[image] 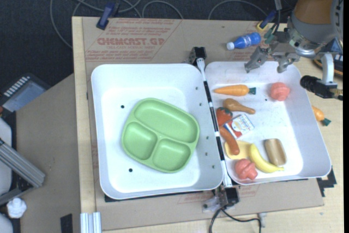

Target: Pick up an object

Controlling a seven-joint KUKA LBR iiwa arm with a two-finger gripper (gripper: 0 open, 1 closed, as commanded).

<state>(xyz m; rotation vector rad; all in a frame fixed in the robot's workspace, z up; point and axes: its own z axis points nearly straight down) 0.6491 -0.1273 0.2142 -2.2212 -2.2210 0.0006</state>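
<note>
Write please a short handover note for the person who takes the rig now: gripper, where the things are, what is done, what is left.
Gripper: open, fingers spread, holding nothing, above the far edge of the right bin.
Right bin holds: carrot, pink ball, banana, bread roll, a red-and-white packet, a red toy at the near edge, and other toy food near the divider.
Left bin: green tray with three compartments.
On the bench beyond the bins: blue bottle.
Done: nothing picked yet.
Left: lower onto one thing, probably the carrot or pink ball as the nearest, close, lift.
</note>
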